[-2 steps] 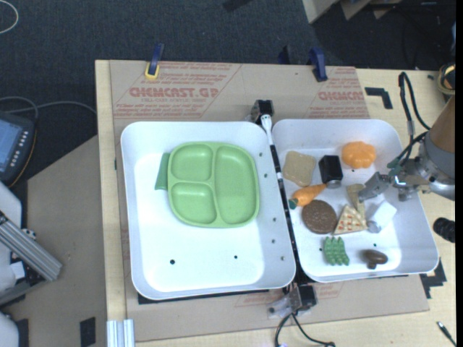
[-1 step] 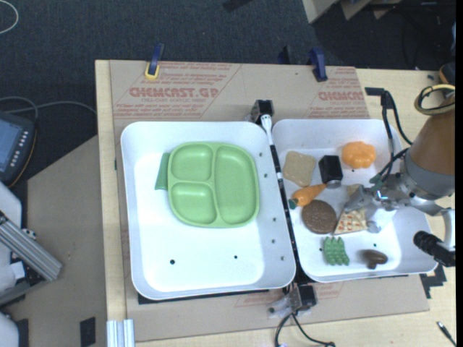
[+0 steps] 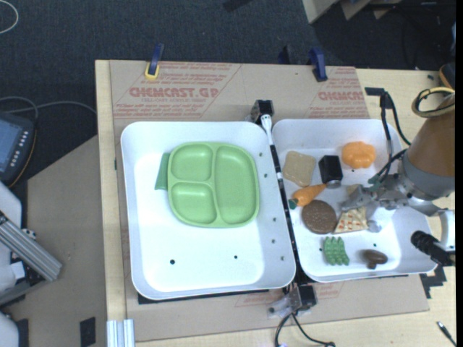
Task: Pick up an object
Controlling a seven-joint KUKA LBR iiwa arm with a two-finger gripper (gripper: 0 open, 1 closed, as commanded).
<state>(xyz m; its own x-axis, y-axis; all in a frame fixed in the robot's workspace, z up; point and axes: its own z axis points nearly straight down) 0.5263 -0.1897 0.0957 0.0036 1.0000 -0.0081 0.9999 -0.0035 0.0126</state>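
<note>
- The hand (image 3: 359,202) is low in the right bin (image 3: 311,130), over the toy food near its middle; I cannot tell from this slanted view how it is set or whether it has anything
- Just under and beside it lies a pizza slice (image 3: 349,223), flat, light and stiff by the look; probably best taken across its narrow width
- Touching that slice on the left is a round brown cookie (image 3: 318,217): flat, hard to get under, so grip it by the rim
- Near the hand, a carrot (image 3: 308,193), a black cup (image 3: 330,170), a tan bread slice (image 3: 299,168) and an orange (image 3: 359,154), smooth and likely to roll
- Toward the front wall, a green bumpy piece (image 3: 335,251) and a small brown one (image 3: 375,257)
- The left bin (image 3: 145,215) holds a green divided plate (image 3: 214,183); both bins sit on the tabletop (image 3: 108,157)
</note>
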